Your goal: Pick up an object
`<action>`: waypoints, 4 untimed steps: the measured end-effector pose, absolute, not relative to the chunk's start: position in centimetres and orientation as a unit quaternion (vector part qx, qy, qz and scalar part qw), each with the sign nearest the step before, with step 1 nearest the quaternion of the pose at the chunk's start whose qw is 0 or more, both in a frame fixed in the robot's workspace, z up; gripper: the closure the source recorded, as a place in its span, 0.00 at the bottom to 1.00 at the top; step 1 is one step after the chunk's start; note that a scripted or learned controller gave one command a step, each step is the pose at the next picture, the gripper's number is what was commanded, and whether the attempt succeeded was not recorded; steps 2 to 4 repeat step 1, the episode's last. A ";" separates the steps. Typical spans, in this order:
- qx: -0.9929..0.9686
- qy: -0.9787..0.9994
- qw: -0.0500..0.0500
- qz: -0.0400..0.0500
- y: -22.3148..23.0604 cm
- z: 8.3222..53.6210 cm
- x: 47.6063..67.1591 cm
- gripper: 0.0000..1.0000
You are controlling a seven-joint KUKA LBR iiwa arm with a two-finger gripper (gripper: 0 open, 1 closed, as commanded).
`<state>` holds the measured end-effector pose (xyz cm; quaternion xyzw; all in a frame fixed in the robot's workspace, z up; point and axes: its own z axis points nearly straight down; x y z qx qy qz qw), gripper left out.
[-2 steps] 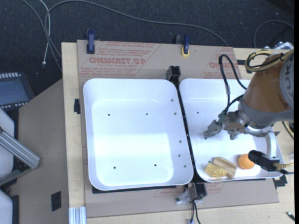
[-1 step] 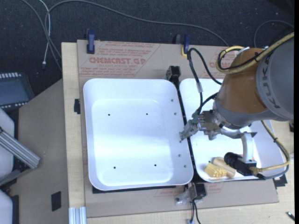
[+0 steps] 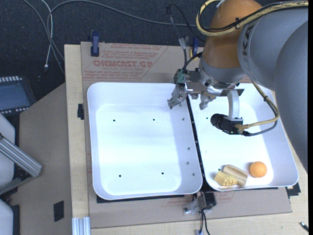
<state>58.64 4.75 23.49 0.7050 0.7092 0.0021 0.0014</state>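
Observation:
In the right bin (image 3: 286,177), an orange ball (image 3: 258,169) lies near the front edge. Just left of it sit a tan oblong piece (image 3: 236,172) and a yellow ridged piece (image 3: 224,180), touching each other. My gripper (image 3: 189,101) hangs over the back end of the divider between the two bins, far from these objects. Its fingers are spread apart and open, with nothing between them.
The left bin (image 3: 98,131) lies beside the right one. A black fitting with a yellow-tipped cable (image 3: 226,124) hangs from the wrist over the right bin. The big grey arm covers the right bin's back right. A cardboard sheet (image 3: 122,62) lies behind the bins.

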 end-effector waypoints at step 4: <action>0.706 0.708 -0.002 -0.002 7.4 18.6 49.9 0.00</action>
